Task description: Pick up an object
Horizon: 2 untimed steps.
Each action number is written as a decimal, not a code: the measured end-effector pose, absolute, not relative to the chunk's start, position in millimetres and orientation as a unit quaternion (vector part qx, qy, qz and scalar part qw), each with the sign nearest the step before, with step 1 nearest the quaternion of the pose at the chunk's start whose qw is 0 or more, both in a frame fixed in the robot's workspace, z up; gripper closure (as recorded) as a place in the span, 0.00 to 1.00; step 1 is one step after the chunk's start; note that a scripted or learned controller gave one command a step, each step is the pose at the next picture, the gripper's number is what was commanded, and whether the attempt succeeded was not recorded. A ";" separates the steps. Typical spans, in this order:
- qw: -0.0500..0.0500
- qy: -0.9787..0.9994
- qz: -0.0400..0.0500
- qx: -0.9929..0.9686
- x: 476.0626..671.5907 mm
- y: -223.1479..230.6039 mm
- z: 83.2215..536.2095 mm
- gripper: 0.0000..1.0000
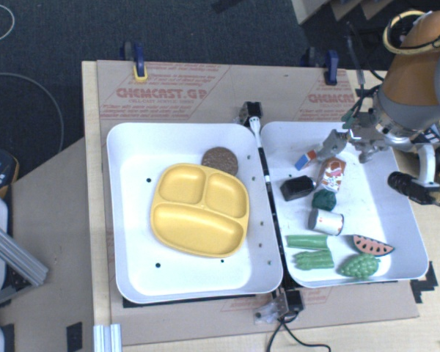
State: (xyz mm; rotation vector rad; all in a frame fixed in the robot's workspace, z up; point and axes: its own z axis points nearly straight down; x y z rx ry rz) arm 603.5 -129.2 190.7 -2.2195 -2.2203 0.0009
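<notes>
My gripper (350, 149) hangs over the back of the right bin (407, 218), with its two grey fingers spread apart and nothing between them. Just below and left of it stands a red and white bottle (332, 173). Close by are a small blue and orange piece (306, 158), a black block (297, 188) and a dark green lump (324, 199). Further forward lie a white cylinder (327, 222), two green pea pods (309, 249), a green broccoli piece (358, 267) and a watermelon slice (372, 246).
The left bin (125, 196) holds a yellow divided plate (200, 209) and a brown round disc (220, 160) behind it. The grey and orange arm (414, 72) comes in from the upper right. A black part (411, 185) sticks out by the right bin's right rim.
</notes>
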 end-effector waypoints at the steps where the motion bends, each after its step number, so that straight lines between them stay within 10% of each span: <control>1: -0.004 -0.710 -0.005 -0.705 590.9 -71.5 293.9 0.00; 2: -0.002 -0.708 -0.001 -0.706 590.4 -75.0 297.8 1.00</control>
